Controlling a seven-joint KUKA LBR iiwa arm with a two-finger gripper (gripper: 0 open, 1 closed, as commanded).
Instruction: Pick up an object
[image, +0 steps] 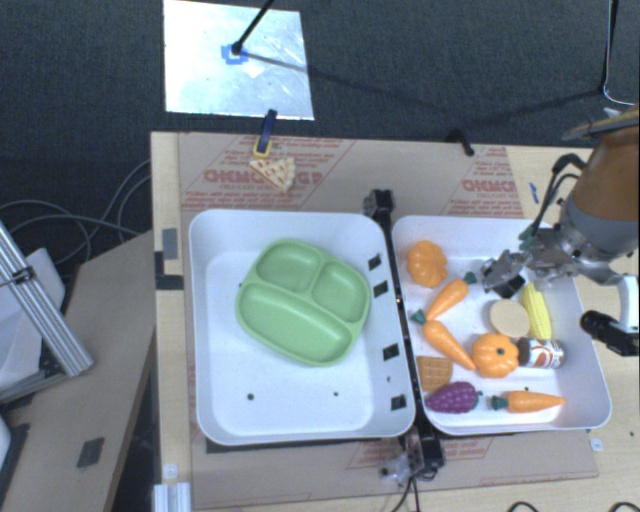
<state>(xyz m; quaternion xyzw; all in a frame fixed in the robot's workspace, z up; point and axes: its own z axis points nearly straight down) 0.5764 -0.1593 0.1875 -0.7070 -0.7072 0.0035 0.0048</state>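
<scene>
Nearest the camera, along the right bin's (600, 405) front edge, a purple grape bunch (453, 397) and a small carrot (528, 402) lie side by side, handy loose targets for a grab. Just behind them sit a waffle piece (433, 371), a little pumpkin (495, 354) and a red-and-white can (545, 353), packed close, the pumpkin touching the can. Further in, two more carrots (447, 320) angle toward the middle, a pale round disc (509, 319) lies beside a corn cob (537, 310), and an orange pepper (427, 263) sits by the far wall. Everything to pick is crowded into this bin, while the left bin (215, 330) holds one green divided plate (303, 301). Now the gripper (503, 275): it hangs low over the right bin, just behind the disc and the corn, reaching in from the right. Nothing shows between its tips, and I cannot tell whether they are spread or closed from this angle. I judge the disc or corn the likeliest target.
</scene>
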